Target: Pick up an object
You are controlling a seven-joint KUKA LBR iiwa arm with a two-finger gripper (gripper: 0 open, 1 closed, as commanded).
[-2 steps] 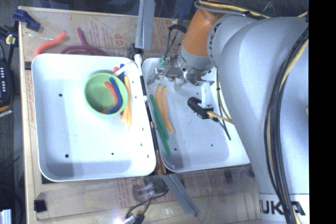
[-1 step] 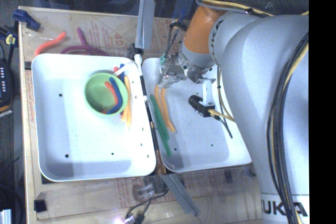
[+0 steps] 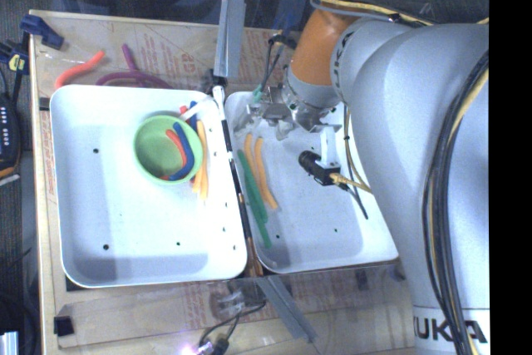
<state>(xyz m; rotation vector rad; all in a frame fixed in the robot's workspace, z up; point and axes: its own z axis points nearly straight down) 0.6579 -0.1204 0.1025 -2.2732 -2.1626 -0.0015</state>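
Two orange sticks (image 3: 264, 170) and a green one (image 3: 253, 187) lie in the right bin (image 3: 332, 249), just below the gripper (image 3: 268, 114), whose opening I cannot tell, so it should probably descend squarely over one stick.

Light is even and fairly bright, washing both white bins: the left bin (image 3: 125, 220) and the right bin (image 3: 332, 237) look pale with little texture. Soft shadows pool along their walls toward 6 o'clock. A small glare spot flares at 6 o'clock. The arm (image 3: 416, 96) looks slightly soft; the floor at 12 o'clock stays dim.
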